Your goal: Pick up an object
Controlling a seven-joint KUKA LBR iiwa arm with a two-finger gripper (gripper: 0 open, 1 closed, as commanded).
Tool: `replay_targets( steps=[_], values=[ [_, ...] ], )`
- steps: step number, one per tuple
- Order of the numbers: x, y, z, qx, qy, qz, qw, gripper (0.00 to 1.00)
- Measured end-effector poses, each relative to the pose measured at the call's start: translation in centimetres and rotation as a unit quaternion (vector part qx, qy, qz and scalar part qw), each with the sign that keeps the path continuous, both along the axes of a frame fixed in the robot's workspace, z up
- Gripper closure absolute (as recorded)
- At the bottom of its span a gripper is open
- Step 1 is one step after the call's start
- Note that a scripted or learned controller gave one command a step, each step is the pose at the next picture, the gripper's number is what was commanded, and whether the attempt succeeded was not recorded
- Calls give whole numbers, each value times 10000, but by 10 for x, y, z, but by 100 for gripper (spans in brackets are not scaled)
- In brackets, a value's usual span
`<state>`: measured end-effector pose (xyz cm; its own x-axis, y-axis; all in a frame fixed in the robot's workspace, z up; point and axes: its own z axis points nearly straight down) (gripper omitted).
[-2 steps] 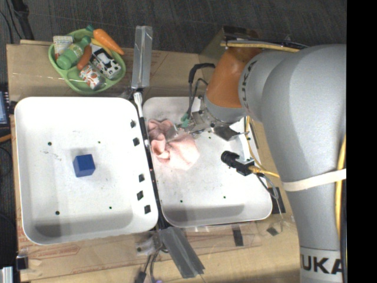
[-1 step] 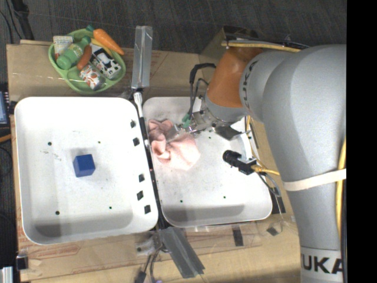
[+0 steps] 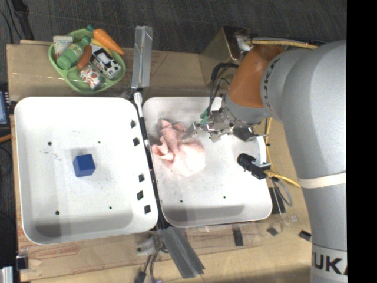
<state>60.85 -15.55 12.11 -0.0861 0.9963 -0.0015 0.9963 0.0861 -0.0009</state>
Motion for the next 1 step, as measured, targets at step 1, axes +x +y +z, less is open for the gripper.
replay_targets(
  steps=[1],
  values=[
    [19,41,-27,11,2,816,9967,0]
  ],
)
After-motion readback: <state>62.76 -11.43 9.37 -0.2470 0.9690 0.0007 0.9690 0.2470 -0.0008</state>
